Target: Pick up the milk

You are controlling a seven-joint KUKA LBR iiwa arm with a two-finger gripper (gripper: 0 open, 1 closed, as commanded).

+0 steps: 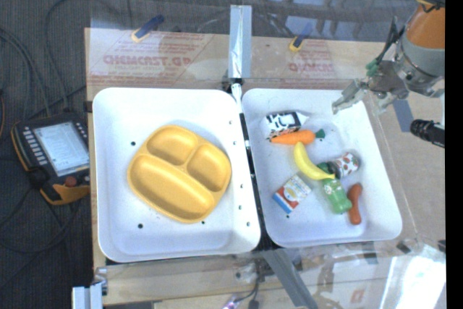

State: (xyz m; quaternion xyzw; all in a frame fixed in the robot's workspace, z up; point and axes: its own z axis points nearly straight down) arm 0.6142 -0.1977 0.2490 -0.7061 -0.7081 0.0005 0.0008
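The milk (pixel 283 121) is a small carton with black and white cow patches. It lies on its side at the back of the right bin (pixel 383 224), touching a toy carrot (pixel 293 136) just in front of it. My gripper (pixel 364 99) hangs over the bin's far right corner, to the right of the milk and well apart from it. Its fingers (pixel 344 100) are spread open with nothing between them.
In the right bin also lie a banana (pixel 309 164), a white carton with orange and blue print (pixel 291 193), a green bottle (pixel 336 197), a small can (pixel 347 164) and a brown sausage (pixel 354 203). The left bin (pixel 116 228) holds a yellow divided plate (pixel 179 172).
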